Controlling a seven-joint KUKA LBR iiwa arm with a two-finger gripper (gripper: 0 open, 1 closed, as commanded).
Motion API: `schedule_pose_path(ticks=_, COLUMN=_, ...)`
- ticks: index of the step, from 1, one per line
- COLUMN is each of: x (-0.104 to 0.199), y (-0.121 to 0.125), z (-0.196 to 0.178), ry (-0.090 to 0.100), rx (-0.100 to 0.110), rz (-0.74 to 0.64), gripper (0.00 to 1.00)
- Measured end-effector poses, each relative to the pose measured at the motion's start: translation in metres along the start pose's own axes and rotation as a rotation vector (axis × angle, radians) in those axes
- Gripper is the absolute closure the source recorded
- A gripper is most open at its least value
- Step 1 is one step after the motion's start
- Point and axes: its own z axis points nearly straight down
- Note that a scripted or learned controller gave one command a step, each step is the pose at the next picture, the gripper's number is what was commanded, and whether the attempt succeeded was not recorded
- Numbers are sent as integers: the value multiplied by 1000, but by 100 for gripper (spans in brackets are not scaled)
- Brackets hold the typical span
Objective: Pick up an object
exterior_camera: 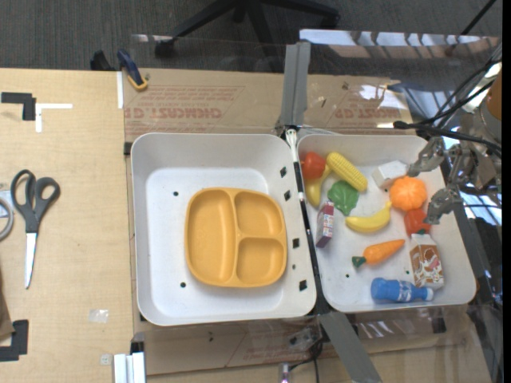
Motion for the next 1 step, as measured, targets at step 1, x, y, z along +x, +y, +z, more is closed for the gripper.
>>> schedule_pose_path(ticks=1, x=46, y=19, z=165, ry=-14, rx=3, rz=-232, gripper=0)
